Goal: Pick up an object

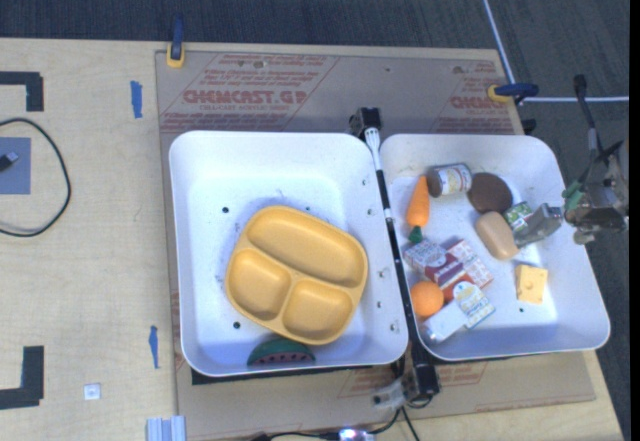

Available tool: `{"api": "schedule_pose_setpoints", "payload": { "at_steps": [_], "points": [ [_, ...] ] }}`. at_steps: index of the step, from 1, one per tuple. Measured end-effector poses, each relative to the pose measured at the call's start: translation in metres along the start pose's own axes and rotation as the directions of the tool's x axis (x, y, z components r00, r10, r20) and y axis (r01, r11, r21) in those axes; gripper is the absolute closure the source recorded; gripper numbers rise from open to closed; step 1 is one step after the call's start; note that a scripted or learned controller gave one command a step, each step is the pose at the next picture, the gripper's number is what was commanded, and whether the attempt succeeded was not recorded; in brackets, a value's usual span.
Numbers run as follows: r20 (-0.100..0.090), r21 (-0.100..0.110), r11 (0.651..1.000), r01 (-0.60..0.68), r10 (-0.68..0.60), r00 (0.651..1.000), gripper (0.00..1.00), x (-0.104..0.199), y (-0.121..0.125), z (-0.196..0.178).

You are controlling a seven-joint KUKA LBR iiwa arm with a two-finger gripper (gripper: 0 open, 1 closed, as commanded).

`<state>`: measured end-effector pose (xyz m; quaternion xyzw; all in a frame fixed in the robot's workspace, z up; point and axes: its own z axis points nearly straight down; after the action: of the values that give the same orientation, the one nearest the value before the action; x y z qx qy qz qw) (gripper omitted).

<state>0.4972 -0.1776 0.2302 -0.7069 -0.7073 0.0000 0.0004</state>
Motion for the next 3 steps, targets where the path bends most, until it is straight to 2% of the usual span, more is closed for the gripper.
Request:
{"api": "schedule_pose_setpoints", "payload": {
  "at_steps": [1,2,3],
  "points": [
    [0.003,-0.01,1.0,-0.002,0.002,1.0,0.0,0.006,-0.014,0.133],
    [0.007,-0.02,1.0,-0.001,0.001,1.0,0.0,0.078,-0.012,0.14],
    [0.008,-0.027,1.0,-0.002,0.002,1.0,1.0,0.078,-0.01,0.129]
  ]
}}
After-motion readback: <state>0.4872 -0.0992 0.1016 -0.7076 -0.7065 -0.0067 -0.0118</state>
